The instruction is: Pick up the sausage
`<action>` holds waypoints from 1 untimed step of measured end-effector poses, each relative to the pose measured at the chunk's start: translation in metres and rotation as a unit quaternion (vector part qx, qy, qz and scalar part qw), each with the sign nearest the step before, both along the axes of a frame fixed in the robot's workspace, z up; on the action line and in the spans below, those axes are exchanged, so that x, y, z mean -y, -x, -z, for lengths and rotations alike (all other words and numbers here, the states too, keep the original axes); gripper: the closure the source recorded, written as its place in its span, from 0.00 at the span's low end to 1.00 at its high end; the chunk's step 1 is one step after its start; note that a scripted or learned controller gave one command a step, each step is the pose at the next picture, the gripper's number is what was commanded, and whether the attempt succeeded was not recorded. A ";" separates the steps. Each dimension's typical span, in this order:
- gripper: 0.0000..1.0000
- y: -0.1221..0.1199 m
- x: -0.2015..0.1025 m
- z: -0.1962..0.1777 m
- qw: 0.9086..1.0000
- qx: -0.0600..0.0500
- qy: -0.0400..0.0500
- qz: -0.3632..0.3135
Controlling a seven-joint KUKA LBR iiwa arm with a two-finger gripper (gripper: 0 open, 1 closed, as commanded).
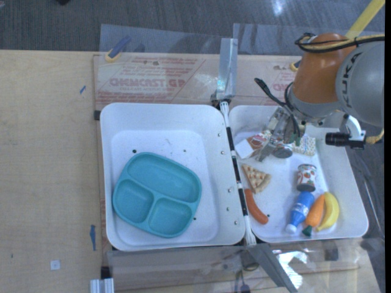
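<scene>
Below and left of the gripper [276, 140] lies the sausage [256, 207], well apart. Whether its fingers are parted or closed, I cannot tell.

Bright, even light, soft focus, floor glare

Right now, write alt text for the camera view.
A grey arm's gripper hangs over the back of the right bin, away from the sausage lying at that bin's front left beside a pizza slice. The left bin holds a teal divided plate.
</scene>
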State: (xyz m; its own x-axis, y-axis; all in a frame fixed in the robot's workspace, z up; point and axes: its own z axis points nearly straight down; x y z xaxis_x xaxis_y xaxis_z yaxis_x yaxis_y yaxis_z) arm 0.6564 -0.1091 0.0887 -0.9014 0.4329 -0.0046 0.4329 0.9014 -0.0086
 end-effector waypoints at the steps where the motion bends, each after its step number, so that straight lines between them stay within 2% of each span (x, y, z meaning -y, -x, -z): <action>1: 0.00 0.093 -0.013 -0.045 0.996 0.001 -0.005 -0.084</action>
